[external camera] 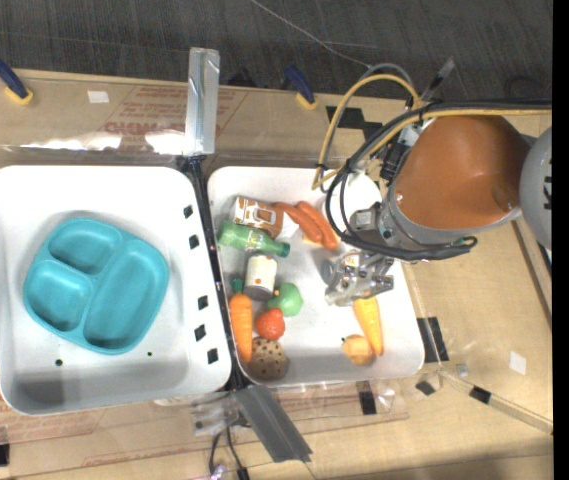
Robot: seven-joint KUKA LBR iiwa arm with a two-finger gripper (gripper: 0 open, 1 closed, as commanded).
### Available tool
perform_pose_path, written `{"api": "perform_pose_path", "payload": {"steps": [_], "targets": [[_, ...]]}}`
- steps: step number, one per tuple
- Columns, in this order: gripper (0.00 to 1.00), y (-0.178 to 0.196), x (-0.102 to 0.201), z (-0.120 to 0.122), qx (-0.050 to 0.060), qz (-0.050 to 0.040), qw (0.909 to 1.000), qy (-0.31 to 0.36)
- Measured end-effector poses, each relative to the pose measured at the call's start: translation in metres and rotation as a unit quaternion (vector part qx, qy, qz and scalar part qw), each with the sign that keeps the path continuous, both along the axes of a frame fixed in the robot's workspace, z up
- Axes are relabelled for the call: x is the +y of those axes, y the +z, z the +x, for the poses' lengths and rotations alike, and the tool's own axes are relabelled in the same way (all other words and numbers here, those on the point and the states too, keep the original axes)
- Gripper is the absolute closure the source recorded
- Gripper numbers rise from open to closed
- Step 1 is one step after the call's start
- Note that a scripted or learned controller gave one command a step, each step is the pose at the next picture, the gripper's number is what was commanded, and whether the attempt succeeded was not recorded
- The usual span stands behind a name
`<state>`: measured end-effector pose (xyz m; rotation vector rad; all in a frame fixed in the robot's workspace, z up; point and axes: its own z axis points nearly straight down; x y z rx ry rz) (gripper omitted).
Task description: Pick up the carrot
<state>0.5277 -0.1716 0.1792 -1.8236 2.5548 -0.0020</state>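
Observation:
An orange carrot (241, 322) lies lengthwise against the left wall of the right bin (404, 340), next to a red tomato (271, 324). My gripper (359, 283) hangs over the right half of that bin, well to the right of the carrot and apart from it. Just below the gripper lies a tapered yellow-orange piece (368, 322). Nothing shows held in the gripper. The orange wrist band (456, 173) covers the bin's far right corner.
The right bin also holds a small carton (255, 214), orange-red peppers (309, 223), a green bottle (252, 240), a white can (260, 273), a green fruit (289, 298), a brown waffle (269, 360) and a yellow lemon (357, 348). A teal divided plate (96, 283) sits in the left bin.

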Motion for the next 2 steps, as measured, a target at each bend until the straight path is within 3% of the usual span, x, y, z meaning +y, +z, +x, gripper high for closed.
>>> {"api": "perform_pose_path", "payload": {"steps": [1, 2], "targets": [[1.00, 0.068, -0.039, 0.007, 0.000, -0.0005, 0.9896, 0.144], [1.00, -0.077, -0.037, -0.038, 0.001, 0.0001, 0.9879, 0.155]]}}
